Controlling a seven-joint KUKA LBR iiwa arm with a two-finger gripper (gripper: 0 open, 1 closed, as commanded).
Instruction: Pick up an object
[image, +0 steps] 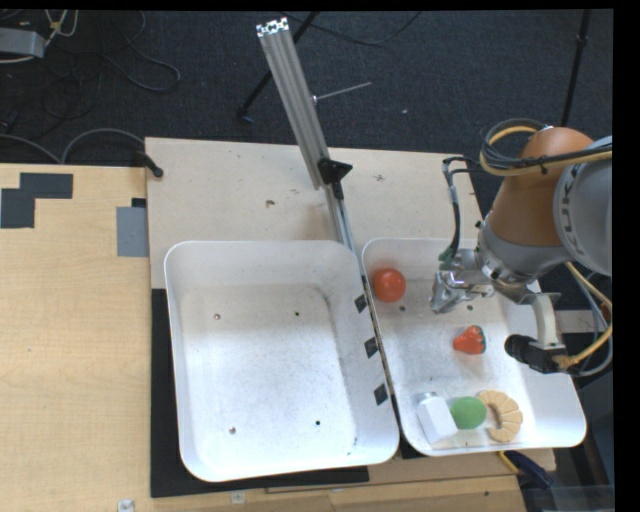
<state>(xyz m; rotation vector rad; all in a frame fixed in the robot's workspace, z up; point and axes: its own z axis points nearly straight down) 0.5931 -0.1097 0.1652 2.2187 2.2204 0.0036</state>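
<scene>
The arm (545, 215) reached in from the right and hung over the upper part of the right bin (560, 425). Its gripper (452, 290) pointed down toward the bin floor, a cluster of metal parts just below the orange band. Whether the jaws were spread or pressed together could not be told from this slanted view; the metal parts blurred into one another. Nothing showed between them.

Three things lay near the gripper but apart from it. A tomato (388, 285) sat to its left, close to the bin's left wall. A small red piece with a green end (470, 341) lay just below and to the right of the gripper, not touching it. Farther down, near the bin's lower edge, three things sat in a row touching one another: a white block (434, 415), a green ball (466, 412), and a tan ridged pastry (503, 414).

The left bin (190, 300) sat alongside, its floor speckled with dark dots. A metal rail (298, 100) slanted down from the top of the view to the seam between the two bins.
</scene>
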